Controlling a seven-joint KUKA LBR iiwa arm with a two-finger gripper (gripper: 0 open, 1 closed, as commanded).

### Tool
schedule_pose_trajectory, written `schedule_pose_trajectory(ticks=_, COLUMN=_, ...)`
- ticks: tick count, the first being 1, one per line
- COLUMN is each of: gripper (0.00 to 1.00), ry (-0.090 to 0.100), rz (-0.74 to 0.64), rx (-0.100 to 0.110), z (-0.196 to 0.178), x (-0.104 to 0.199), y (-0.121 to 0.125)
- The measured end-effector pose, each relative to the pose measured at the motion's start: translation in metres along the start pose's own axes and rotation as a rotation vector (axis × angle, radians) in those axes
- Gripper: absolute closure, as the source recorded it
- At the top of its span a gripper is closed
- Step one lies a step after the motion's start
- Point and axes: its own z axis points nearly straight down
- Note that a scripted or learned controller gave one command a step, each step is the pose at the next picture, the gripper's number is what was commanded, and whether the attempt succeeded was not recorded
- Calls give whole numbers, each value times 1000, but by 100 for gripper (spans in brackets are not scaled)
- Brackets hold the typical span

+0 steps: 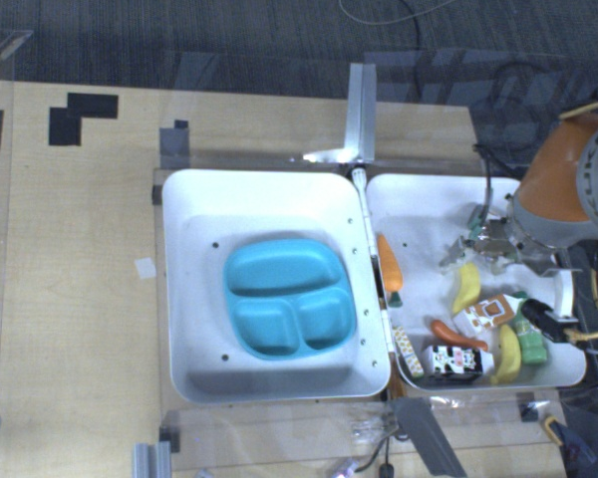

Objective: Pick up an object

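Note:
My gripper [465, 254] hangs over the right bin [419, 202], reaching in from the right, just above the upper end of a yellow banana [466, 289]. It looks open and holds nothing. An orange carrot [389, 265] lies along the bin's left wall. A red sausage-like piece [452, 333], a small printed carton [490, 313], a black-and-white packet [455, 361], a second yellow fruit [508, 355] and a green item [533, 348] crowd the front right corner.
The left bin [194, 217] holds a blue divided plate [287, 297]. A metal post [362, 108] rises behind the wall between the bins. The arm's orange band [558, 172] and dark cables [578, 297] overhang the right bin's right side.

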Motion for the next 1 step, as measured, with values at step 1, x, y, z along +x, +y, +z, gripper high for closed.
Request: schedule_pose_trajectory(ticks=1, gripper=100, ry=2, rz=-2, rx=-5, z=-12, x=1, y=2)
